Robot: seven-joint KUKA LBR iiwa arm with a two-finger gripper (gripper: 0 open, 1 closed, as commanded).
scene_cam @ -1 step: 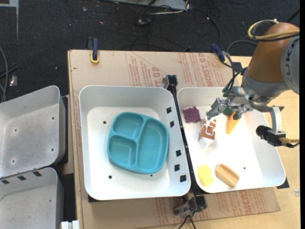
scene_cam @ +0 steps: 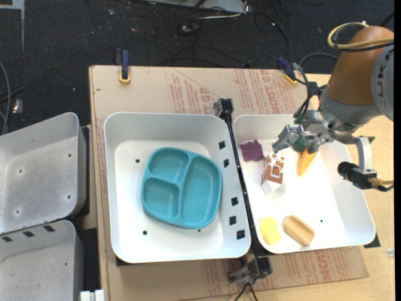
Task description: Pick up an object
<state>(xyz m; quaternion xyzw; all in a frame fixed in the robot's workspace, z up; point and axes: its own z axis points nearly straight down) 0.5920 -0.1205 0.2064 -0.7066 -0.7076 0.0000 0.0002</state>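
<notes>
My gripper point(scene_cam: 299, 142) hangs over the back of the right bin point(scene_cam: 351, 227), its fingers spread open just above the green top of an orange toy carrot point(scene_cam: 306, 161). Nothing sits between the fingers. To the left of the carrot lies a small brown and white carton point(scene_cam: 274, 170). A purple lump point(scene_cam: 252, 150) rests near the bin's back left corner. Toward the front edge lie a yellow piece point(scene_cam: 270, 231) and a tan bread roll point(scene_cam: 298, 230).
The left bin point(scene_cam: 119, 168) holds a teal divided plate point(scene_cam: 182, 187). Black clips line the divider between the bins. White lids point(scene_cam: 37, 168) lie off the bench at the left. A black fitting point(scene_cam: 354, 174) juts over the right bin's right edge.
</notes>
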